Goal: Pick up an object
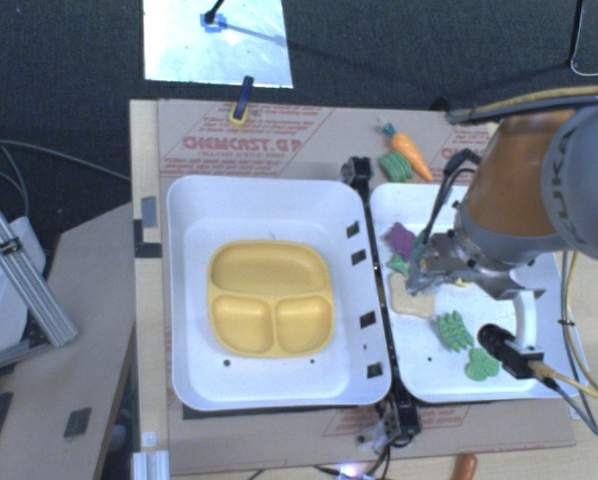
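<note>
Cardboard-topped bench [279,143], two white bins, yellow divided plate [271,298] in left bin [194,228]. Gripper [417,280] low in right bin [404,368] over tan flat piece [411,303], purple toy [400,238] and green toys [454,330] close by; cannot tell grip state. Likely miss: flat piece hard to pinch, crowded neighbours could get shoved.

Toys [449,328] crowding right bin [419,378]
</note>
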{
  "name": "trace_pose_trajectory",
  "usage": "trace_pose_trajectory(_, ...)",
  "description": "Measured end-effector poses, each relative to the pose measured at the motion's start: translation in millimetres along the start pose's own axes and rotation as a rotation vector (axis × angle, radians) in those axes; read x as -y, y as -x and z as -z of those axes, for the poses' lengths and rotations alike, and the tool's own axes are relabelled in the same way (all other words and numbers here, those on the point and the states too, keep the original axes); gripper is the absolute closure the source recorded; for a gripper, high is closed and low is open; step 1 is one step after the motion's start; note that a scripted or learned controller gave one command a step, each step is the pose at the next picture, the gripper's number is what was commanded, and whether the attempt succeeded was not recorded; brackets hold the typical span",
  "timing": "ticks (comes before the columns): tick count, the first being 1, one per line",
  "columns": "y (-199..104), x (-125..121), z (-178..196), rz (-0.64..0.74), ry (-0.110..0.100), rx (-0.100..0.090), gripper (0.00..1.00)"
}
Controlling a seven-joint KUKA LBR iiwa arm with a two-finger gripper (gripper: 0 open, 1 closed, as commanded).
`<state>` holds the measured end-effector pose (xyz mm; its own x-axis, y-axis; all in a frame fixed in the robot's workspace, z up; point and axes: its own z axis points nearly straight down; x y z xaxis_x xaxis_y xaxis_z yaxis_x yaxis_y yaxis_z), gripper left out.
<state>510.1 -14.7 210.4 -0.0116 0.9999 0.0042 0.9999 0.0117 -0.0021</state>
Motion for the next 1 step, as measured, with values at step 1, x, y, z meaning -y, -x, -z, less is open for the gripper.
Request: trace_pose_trajectory(1,-8.1,24.2,-27.5,-0.010,0.001,0.003,1.00)
